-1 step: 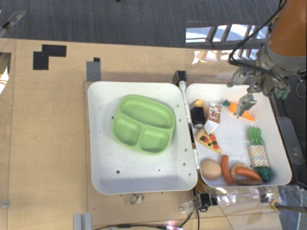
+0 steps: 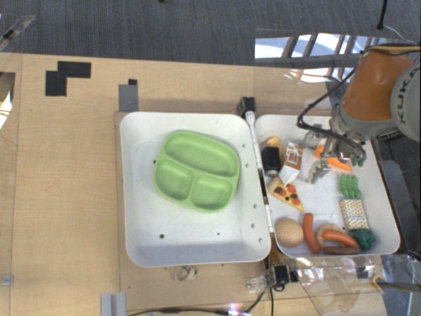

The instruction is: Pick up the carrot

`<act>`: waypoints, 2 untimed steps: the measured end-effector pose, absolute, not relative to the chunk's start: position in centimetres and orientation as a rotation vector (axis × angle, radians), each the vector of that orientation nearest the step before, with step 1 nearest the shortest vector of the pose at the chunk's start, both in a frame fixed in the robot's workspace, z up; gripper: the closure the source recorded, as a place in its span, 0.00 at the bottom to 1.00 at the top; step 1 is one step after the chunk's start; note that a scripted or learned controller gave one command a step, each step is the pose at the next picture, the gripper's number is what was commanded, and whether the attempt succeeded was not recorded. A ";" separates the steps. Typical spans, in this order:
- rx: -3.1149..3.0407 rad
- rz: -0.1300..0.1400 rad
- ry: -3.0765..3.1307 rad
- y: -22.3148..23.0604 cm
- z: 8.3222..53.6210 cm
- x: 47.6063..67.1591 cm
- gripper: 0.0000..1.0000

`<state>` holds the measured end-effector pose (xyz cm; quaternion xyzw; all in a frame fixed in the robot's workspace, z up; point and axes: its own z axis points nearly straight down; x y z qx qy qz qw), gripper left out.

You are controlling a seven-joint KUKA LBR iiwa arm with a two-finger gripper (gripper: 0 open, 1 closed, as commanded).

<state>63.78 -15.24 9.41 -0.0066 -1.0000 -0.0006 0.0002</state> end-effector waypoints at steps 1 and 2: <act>-0.010 0.004 -3.166 -15.1 11.4 64.5 1.00; 1.020 0.018 -2.990 -15.9 9.3 62.0 1.00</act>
